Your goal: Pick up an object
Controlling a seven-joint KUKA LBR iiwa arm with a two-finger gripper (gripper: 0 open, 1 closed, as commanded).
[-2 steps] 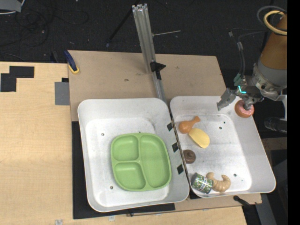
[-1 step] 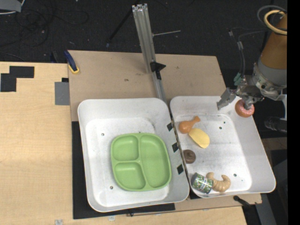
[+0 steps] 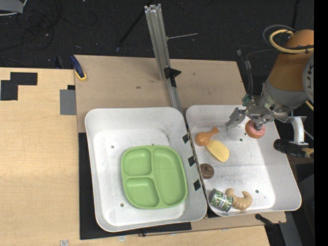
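My gripper (image 3: 248,121) hangs over the far part of the right bin (image 3: 277,176), its fingers spread open. A pink frosted doughnut (image 3: 255,130) lies on the bin floor just below and between the fingertips, partly hidden by them; I cannot tell whether they touch it. To its left lie an orange drumstick (image 3: 206,136) and a yellow lemon-like piece (image 3: 218,151). Further toward the front are a brown doughnut (image 3: 206,170), a green can (image 3: 221,200) and a tan croissant (image 3: 242,199).
The left bin (image 3: 102,137) holds a green divided plate (image 3: 154,177). An upright metal post (image 3: 160,45) rises behind the gap between the bins. The arm's orange band and grey wrist (image 3: 289,76) stand at the right bin's far right corner.
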